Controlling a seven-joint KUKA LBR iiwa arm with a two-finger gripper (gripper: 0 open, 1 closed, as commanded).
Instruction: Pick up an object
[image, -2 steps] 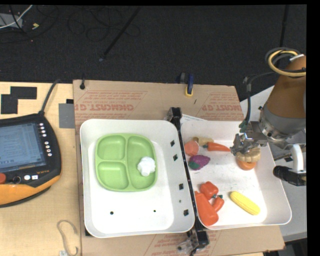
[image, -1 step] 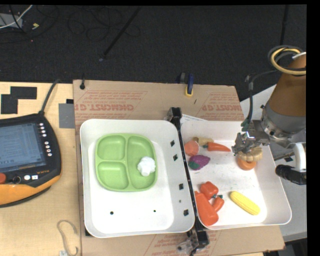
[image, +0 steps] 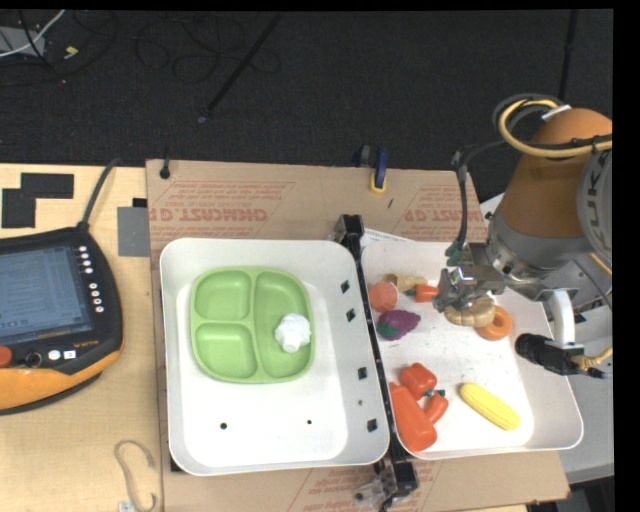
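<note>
My gripper (image: 458, 291) hangs low over the back of the right bin (image: 560, 425), just above a tan round piece (image: 466, 315) beside an orange ring (image: 495, 324). To its left lie a small orange and red piece (image: 425, 292), a pinkish-orange ball (image: 383, 295) and a purple toy (image: 398, 322). Near the bin's front sit a red pepper (image: 418, 378), an orange carrot-like toy (image: 413, 418) and a yellow corn cob (image: 489, 406). The gripper's lower part is dark and hard to read.
The left bin (image: 200, 425) holds a green divided plate (image: 250, 325) with a white crumpled object (image: 293, 331) in its right compartment. A teach pendant (image: 55, 315) lies left of the bench. A black cable fitting (image: 552, 353) hangs over the right bin's right side.
</note>
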